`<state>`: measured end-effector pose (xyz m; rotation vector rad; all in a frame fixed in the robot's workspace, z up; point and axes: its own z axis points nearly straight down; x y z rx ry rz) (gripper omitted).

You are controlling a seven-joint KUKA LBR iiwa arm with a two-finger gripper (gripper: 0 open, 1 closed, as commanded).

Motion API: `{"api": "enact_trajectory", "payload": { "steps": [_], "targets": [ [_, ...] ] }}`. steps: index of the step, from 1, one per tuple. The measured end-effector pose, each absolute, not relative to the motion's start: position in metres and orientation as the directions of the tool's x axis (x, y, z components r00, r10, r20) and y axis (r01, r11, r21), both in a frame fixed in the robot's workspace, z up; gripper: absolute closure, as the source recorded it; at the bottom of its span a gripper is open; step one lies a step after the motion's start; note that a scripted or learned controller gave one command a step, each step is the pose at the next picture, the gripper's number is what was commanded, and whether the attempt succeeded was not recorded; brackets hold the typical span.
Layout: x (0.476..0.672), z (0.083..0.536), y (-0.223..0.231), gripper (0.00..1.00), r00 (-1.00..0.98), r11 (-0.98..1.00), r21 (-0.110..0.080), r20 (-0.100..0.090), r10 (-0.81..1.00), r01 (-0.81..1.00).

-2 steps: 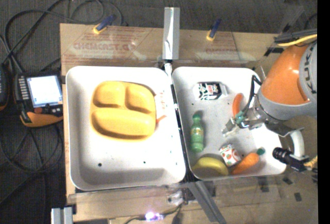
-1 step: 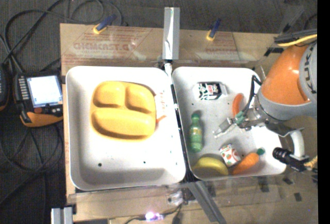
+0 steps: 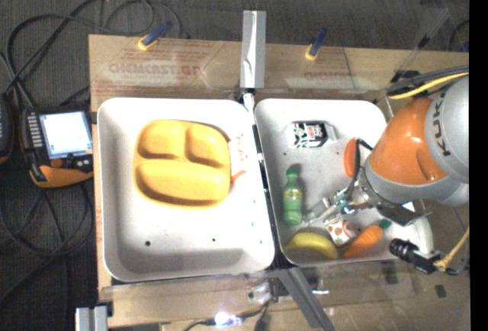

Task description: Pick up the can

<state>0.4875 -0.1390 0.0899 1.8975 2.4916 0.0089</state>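
Observation:
The can [image 3: 310, 134], black and white, lies on its side near the back wall of the right bin [image 3: 267, 169]. My gripper [image 3: 339, 205] hangs low over the front half of that bin, to the right of and in front of the can and well apart from it. It sits just above a small red-and-white object [image 3: 341, 229]. The orange-banded wrist [image 3: 408, 150] covers the bin's right side.
In the right bin a green bottle [image 3: 292, 197] stands mid-left, with a yellow fruit [image 3: 311, 245] and a carrot [image 3: 364, 240] at the front. An orange object [image 3: 350, 157] peeks out by the wrist. The left bin [image 3: 114, 245] holds a yellow divided plate [image 3: 183, 162].

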Motion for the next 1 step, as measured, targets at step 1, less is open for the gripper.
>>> {"api": "enact_trajectory", "payload": {
  "steps": [1],
  "targets": [
    [0.4913, 0.0901, -0.1301, 0.00, -0.105, 0.105, 0.014, -0.009, 0.994, 0.994]
  ]
}}
